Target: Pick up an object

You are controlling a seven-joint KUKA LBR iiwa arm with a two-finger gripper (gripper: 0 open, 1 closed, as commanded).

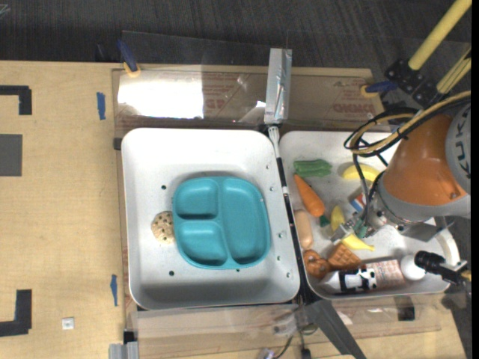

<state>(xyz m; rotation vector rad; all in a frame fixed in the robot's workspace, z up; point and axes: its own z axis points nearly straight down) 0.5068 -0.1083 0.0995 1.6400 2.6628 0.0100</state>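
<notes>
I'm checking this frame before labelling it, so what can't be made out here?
- Gripper: the arm's orange band hides most of it in the camera view; open or shut is unclear.
- Yellow toy: partly behind cables and arm.
- Bottle: label print too small to read.
- Cookie: the teal tray seems to cover its edge.

Bench with 2 bins side by side. Left bin [142,200]: 1 divided tray [222,221] at centre, 1 cookie [163,226] touching its left edge. Right bin [329,142]: carrot [308,194] near the left wall, bottle [374,274] lying along the front wall, arm [423,167] above the right half.
</notes>
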